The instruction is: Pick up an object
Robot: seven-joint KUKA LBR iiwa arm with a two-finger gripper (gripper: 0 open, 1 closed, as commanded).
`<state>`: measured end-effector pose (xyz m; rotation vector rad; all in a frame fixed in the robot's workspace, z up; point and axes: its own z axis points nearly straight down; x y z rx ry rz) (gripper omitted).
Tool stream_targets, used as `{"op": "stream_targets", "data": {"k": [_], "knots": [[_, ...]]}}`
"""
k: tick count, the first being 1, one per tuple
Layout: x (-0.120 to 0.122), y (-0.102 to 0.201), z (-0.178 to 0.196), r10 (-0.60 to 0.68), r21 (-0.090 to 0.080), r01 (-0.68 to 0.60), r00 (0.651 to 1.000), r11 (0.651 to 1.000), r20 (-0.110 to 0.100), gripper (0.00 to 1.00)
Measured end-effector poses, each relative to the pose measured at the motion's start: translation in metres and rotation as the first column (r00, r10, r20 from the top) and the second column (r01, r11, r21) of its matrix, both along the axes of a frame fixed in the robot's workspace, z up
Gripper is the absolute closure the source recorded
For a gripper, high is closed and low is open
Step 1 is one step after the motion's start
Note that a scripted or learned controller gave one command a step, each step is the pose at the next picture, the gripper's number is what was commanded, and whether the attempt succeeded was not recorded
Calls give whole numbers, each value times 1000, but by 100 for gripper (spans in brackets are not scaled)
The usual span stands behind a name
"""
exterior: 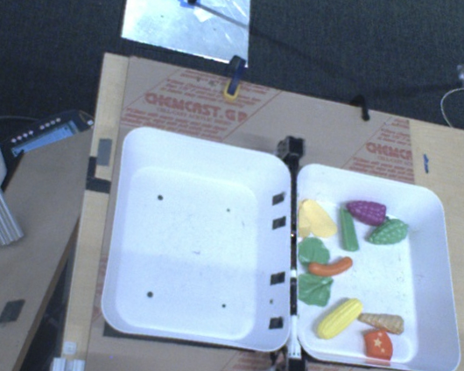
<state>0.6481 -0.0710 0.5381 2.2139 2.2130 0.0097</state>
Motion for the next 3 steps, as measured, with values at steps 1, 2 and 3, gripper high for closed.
{"op": "stream_targets", "data": {"k": [1,2,3], "knots": [[-138,22,0,5,6,-5,1000,1000,-9,100],[-23,-43,-3,-2,-1,2,1000,1000,-4,100],[-136,-11,-1,6,5,-6,1000,1000,-9,100]]}}
